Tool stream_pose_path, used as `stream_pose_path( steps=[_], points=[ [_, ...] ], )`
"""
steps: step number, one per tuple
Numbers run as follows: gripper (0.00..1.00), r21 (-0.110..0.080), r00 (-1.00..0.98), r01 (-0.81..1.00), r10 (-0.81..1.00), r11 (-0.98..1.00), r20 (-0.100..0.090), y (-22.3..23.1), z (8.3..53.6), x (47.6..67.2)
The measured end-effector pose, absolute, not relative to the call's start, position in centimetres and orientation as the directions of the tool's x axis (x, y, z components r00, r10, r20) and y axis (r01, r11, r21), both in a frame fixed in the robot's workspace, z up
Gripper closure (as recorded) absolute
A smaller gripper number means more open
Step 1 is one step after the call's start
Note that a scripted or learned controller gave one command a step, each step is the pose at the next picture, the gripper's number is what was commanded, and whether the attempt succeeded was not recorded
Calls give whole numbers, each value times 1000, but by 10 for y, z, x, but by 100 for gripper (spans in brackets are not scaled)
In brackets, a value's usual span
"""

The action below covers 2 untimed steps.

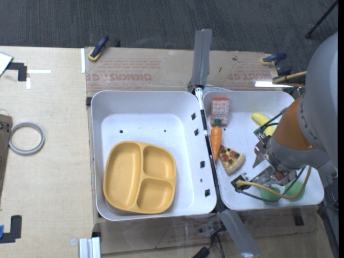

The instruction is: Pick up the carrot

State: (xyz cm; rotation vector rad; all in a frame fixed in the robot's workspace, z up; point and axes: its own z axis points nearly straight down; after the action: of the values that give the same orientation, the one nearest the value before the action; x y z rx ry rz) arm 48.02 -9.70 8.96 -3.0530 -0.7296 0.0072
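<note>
The carrot [215,142] lay in the right bin [242,198], tight against its left wall, green top pointing away from me. Just beyond that top sat a small pink carton [220,111], and a pizza slice [231,160] touched the carrot's near end on the right. The gripper [262,180] hung low over the bin's near right part, well apart from the carrot; cables and a green item crowded it, so I could not tell how it stood. A yellow divided plate [141,177] rested in the left bin [102,144].
</note>
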Motion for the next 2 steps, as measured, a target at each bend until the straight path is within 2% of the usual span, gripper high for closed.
stream_pose_path(
  steps=[1, 2],
  points=[
    [100, -3, 979, 202, 202, -979, -7, -96, 99, 493],
    [100, 1, 979, 204, 204, -979, -6, -78, 316, 486]
  ],
)
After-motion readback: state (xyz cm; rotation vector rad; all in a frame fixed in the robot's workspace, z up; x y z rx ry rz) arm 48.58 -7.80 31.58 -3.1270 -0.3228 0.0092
